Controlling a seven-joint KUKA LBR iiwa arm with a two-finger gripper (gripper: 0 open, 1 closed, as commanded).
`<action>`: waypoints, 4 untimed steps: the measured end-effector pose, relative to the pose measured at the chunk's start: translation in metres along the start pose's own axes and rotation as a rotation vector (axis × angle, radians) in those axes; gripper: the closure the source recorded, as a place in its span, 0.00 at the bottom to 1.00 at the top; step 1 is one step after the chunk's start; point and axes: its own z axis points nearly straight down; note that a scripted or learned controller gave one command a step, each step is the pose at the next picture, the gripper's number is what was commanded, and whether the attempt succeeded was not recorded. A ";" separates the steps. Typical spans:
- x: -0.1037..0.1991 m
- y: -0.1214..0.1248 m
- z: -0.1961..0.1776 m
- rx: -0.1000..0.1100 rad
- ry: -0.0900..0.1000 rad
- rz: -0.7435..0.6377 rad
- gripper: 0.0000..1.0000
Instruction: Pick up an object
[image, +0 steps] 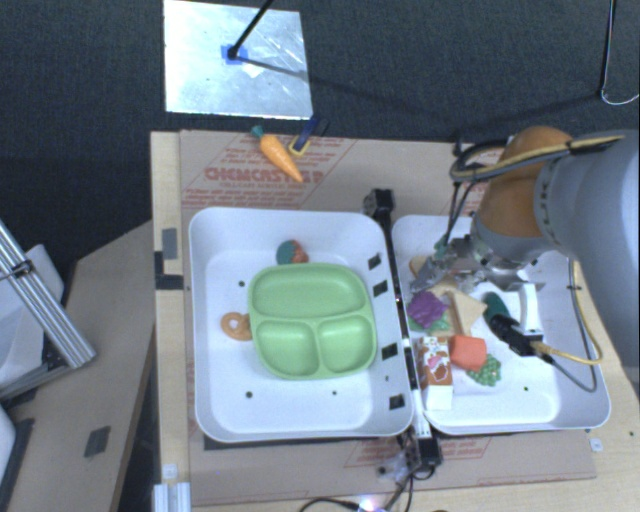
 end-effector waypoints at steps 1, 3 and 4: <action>-0.001 0.001 -0.014 -0.001 0.000 0.001 1.00; -0.003 0.005 -0.123 -0.009 -0.001 -0.003 1.00; -0.003 0.006 -0.144 -0.006 -0.001 -0.004 1.00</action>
